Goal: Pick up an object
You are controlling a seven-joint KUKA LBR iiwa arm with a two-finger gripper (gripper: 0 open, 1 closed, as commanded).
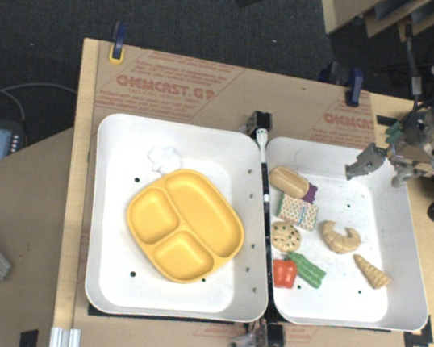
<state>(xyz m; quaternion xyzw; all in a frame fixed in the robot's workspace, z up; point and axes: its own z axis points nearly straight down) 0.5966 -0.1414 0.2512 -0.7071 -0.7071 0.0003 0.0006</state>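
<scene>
My gripper (382, 170) hangs over the far right part of the right bin (403, 239), its two fingers spread apart with nothing between them. Below and to its left lie several toy foods: a hot dog bun (290, 181), a patterned cracker box (298, 212), a round cookie (284, 236), a croissant (341, 238), an ice-cream cone (371, 271), and a red and green pepper (294, 271). The gripper is apart from all of them, nearest the croissant and the bun.
A yellow three-compartment plate (184, 224) lies in the left bin (121, 162), with a small white scrap (164, 157) behind it. A black strip (264, 209) runs between the bins. Clamps (353, 90) hold the board at the back.
</scene>
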